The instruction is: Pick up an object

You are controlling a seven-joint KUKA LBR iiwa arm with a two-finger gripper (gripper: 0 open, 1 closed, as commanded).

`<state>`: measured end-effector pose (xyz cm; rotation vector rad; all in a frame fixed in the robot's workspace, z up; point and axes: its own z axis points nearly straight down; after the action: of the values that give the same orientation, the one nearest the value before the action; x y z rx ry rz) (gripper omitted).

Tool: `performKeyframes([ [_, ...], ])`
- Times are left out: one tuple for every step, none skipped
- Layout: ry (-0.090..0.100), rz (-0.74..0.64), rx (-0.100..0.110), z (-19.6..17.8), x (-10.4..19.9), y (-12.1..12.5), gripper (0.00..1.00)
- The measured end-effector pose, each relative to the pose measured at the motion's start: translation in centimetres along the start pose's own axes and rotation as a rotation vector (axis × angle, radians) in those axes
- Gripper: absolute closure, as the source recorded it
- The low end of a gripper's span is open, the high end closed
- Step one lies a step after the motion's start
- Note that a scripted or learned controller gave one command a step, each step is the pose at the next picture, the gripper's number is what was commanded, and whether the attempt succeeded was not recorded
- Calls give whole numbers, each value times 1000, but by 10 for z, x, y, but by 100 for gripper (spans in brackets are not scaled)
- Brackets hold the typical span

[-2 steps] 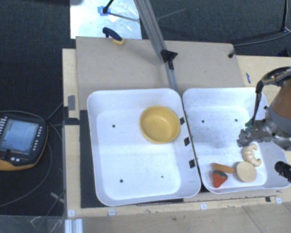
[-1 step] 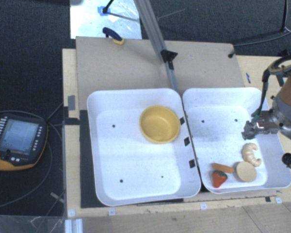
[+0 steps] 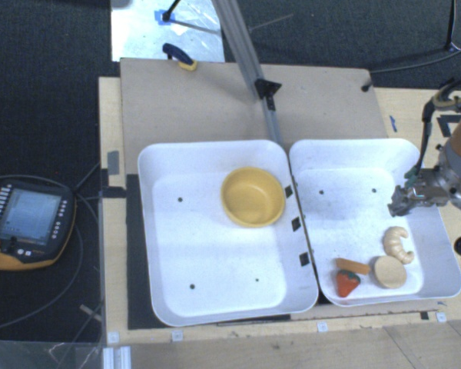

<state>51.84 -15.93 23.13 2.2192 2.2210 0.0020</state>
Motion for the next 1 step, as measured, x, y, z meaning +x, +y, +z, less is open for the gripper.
performKeyframes([
  [1,-4,2,10,49,1,100],
])
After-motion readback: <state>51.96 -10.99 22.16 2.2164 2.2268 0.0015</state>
